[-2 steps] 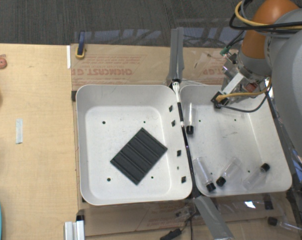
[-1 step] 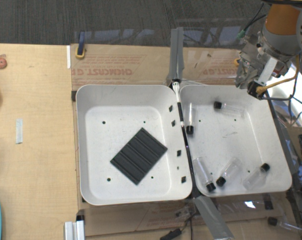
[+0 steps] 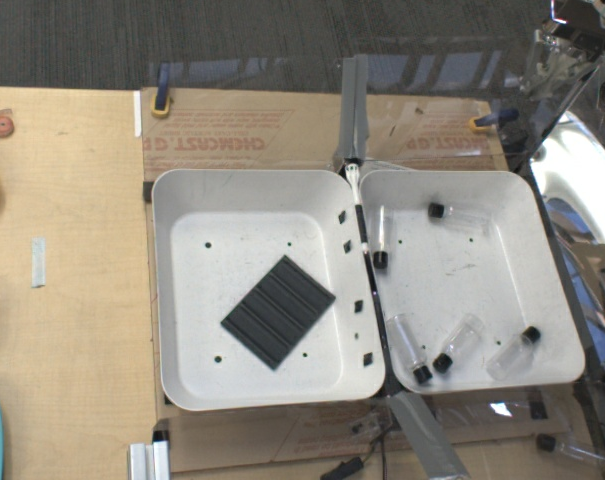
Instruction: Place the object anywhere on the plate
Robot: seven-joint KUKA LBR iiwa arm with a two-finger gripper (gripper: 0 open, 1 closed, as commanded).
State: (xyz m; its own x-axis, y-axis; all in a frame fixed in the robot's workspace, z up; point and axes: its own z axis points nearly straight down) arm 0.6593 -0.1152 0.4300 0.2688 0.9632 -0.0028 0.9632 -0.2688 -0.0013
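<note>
A dark grey ribbed rectangular plate lies flat in the left bin, turned about 45 degrees, near the bin's middle. Nothing rests on it. Several clear plastic vials with black caps lie in the right bin. One vial lies along that bin's left wall. A small one sits near the back. Two vials lie close together at the front, and another lies at the front right.
Both bins sit on brown cardboard held by clamps. A grey metal bar runs back from the seam between the bins. A wooden tabletop stretches left. Part of the pale arm body sits beyond the right bin's back corner.
</note>
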